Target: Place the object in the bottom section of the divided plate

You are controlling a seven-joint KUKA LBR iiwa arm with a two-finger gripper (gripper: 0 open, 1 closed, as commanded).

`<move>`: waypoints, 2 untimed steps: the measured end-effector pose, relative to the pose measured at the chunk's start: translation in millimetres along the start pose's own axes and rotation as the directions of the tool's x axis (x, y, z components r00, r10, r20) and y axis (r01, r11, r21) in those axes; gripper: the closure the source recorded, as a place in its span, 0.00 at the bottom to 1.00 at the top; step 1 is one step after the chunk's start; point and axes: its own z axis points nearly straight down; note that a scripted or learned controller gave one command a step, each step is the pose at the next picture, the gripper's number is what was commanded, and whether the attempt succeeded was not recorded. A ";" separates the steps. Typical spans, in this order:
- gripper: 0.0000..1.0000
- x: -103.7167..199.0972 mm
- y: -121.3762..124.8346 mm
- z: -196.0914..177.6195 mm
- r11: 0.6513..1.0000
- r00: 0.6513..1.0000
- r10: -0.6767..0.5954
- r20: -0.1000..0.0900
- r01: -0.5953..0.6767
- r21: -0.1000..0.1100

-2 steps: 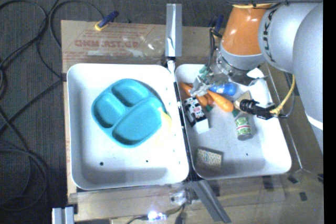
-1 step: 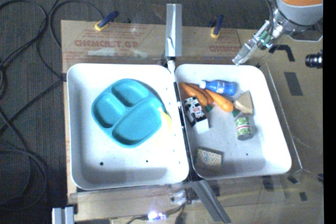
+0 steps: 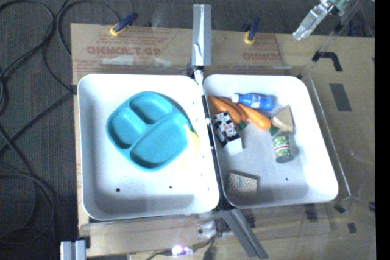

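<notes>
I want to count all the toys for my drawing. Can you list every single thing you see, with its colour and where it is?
shallow white bins: 2, white, side by side on the bench
blue divided plastic plate: 1, blue, in the left bin
orange toy carrots: 2, orange, top of the right bin
blue toy bottle with white cap: 1, blue and white, lying above the carrots
tan wedge-shaped block: 1, tan, right of the carrots
small green can: 1, green and white, below the wedge
black-and-white printed box: 1, near the right bin's left wall
tan speckled sponge: 1, lower part of the right bin
clamps: 2, blue and yellow, on the cardboard
gripper: 1, silvery, above the bench's top right corner
</notes>
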 end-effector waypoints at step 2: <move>1.00 -25.4 -27.9 -14.6 0.965 0.965 0.263 0.001 -0.263 0.002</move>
